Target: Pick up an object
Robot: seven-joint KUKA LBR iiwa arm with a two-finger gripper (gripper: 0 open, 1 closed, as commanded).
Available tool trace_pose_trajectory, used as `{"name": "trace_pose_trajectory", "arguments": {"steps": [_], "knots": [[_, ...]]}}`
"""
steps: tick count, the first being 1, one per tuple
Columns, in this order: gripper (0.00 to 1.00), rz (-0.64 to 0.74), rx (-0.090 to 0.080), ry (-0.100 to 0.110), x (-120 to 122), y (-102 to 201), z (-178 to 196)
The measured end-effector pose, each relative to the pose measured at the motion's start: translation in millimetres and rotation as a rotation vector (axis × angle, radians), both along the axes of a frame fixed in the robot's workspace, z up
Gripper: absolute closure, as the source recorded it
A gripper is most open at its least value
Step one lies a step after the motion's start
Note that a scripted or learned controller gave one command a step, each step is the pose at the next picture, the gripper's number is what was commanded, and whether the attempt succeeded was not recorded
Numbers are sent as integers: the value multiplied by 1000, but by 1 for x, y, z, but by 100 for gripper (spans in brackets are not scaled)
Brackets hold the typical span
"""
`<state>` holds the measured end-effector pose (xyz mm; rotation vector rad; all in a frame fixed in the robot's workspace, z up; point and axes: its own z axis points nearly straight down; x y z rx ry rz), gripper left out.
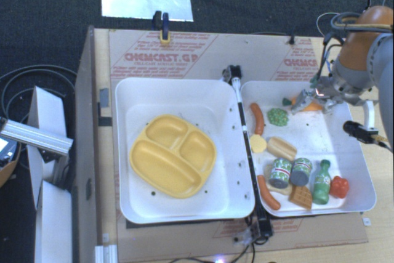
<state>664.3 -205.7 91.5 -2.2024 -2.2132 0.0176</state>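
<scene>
The right bin [360,160] holds several toy foods. My gripper [313,97] hangs low over its far edge, right at an orange piece [313,107] that looks like a carrot; part of that piece is hidden under the gripper. A green broccoli [277,117] lies just left of the gripper, and a sausage [257,118] lies further left. Nearer the front are a hot dog bun [281,148], a yellow disc [258,144], two cans [281,172], a green bottle [321,182], a red pepper [339,186], a cracker [301,196] and a second sausage [268,193].
The left bin [138,92] holds a yellow divided plate [173,155]. A black clip [234,74] sits where the two bins meet at the back. The arm's grey body [369,58] looms over the right bin's far right corner.
</scene>
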Motion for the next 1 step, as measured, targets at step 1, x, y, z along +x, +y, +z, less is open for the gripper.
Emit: {"name": "trace_pose_trajectory", "arguments": {"steps": [1], "knots": [[0, 0, -5, -12, 2, 18, 3]]}}
